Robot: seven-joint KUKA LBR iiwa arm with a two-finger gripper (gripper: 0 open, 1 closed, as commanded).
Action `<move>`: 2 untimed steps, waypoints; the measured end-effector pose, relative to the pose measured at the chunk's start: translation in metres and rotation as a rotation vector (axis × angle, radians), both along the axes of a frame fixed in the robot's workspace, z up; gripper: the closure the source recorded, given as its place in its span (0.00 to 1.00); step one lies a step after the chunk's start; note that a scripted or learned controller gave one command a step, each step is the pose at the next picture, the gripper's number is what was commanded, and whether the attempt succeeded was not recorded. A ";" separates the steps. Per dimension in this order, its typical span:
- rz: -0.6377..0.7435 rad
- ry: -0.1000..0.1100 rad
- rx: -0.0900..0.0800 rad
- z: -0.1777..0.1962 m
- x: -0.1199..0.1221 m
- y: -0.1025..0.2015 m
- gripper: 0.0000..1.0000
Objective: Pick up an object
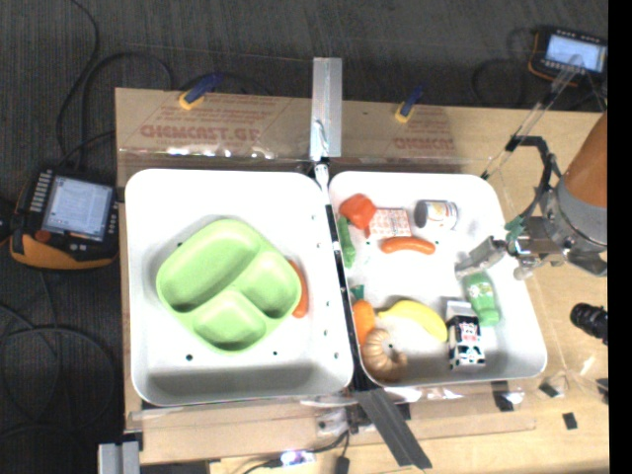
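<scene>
Green bottle (482,298) lies just near-left of the gripper (481,256) by the right bin's (513,358) right wall, long axis running near-far; you cannot tell the jaw state.

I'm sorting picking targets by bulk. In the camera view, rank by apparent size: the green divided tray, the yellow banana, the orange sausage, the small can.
Largest to smallest:
1. green divided tray
2. yellow banana
3. orange sausage and small can: these look close, so I won't rank them.
</scene>
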State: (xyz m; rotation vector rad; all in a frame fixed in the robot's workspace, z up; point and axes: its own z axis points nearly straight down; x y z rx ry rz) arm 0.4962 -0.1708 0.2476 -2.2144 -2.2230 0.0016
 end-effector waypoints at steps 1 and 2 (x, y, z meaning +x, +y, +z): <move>-0.076 0.000 -0.003 -0.062 0.024 -0.053 0.00; -0.056 -0.005 0.000 -0.115 0.031 -0.045 0.00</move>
